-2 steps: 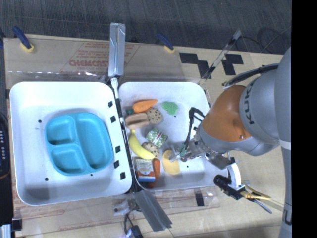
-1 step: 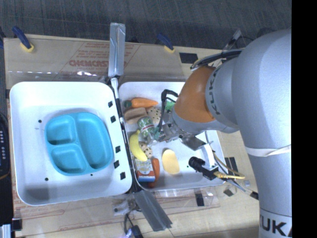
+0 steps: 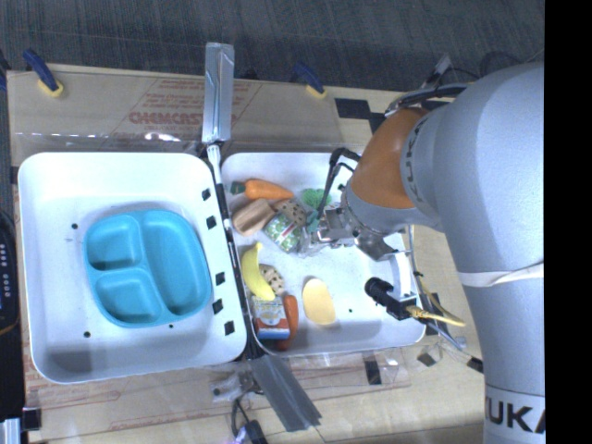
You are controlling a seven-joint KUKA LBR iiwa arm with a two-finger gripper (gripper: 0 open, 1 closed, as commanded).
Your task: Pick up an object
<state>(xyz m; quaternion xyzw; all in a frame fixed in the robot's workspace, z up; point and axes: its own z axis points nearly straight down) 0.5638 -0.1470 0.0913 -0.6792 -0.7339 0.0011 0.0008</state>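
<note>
grey arm bent over right white bin (image 3: 388,336) | gripper (image 3: 314,234) low near far edge, fingers can't tell | bare floor toward bin's right edge

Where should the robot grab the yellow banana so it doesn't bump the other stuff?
Probably from straight above, across the middle of the banana. It lies flat and long by the right bin's left wall, so pinching across its narrow width should fit best. The wall sits on one side and a small brown block on the other, so a sideways approach looks crowded.

Bright, even overhead light, soft shadows inside the bins (image 3: 55,248), slightly soft focus.
</note>
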